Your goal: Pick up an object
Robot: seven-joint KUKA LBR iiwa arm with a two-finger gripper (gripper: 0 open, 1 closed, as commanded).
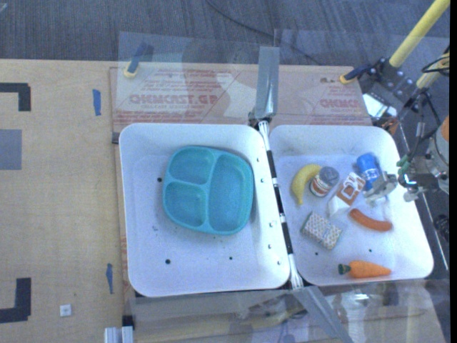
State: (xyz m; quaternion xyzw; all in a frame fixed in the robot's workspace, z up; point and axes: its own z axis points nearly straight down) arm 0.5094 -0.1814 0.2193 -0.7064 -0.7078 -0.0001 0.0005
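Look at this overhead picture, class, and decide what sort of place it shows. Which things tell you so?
Probably a robotics lab bench for picking trials. Two white bins sit side by side on a taped wooden top, the right one holding toy food such as a banana and a carrot, with a robot arm reaching in.

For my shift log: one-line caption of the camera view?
Gripper over right bin of toy food; blue divided plate in left bin.
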